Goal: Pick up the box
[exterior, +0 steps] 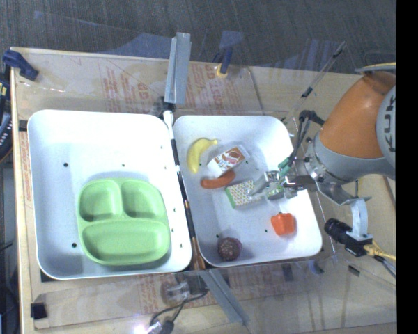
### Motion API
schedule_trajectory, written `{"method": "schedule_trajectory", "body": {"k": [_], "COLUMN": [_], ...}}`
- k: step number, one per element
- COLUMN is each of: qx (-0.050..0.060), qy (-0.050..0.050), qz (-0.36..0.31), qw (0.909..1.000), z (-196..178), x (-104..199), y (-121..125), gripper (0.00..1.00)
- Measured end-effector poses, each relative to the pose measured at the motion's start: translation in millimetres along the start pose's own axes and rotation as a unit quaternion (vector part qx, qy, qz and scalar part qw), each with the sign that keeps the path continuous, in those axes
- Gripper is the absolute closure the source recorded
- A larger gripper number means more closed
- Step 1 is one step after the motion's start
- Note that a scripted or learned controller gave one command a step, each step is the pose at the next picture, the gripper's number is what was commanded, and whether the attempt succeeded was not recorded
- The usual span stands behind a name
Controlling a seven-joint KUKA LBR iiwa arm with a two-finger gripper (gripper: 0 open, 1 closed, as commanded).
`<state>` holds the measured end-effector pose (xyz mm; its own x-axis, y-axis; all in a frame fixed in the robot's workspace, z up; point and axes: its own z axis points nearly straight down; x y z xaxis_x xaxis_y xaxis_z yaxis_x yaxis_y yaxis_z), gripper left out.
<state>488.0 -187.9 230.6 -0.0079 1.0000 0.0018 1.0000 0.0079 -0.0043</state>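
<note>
The gripper [270,186] is low in the right bin [265,127], whether its jaws are spread or closed I cannot tell. One green box [239,194] lies touching its left side. Just beyond: one banana [198,153], one sausage [217,180], one packet [227,159]; nearer the camera one red pepper [283,223] and one dark round fruit [229,248], while the left bin [56,127] has one green divided plate [123,220].

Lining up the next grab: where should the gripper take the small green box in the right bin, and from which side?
Probably from above, across the narrow width of the box. It lies flat and slanted on the floor of the right bin, so only its long edges offer the fingers opposing faces. Favour the end nearer the gripper; the other end sits close to the sausage.
</note>
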Motion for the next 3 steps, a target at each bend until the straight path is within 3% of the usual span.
{"method": "schedule_trajectory", "body": {"k": [1,2,3], "qx": [-0.004,-0.003,-0.001], "qy": [-0.001,-0.004,-0.001], "qz": [-0.079,-0.082,-0.126], "qw": [0.9969,0.9966,0.9921], "z": [131.1,120.6,21.9], "x": [2.2,0.9,70.6], "y": [53.8,54.1,46.1], "gripper": [0.00,1.00,1.00]}}
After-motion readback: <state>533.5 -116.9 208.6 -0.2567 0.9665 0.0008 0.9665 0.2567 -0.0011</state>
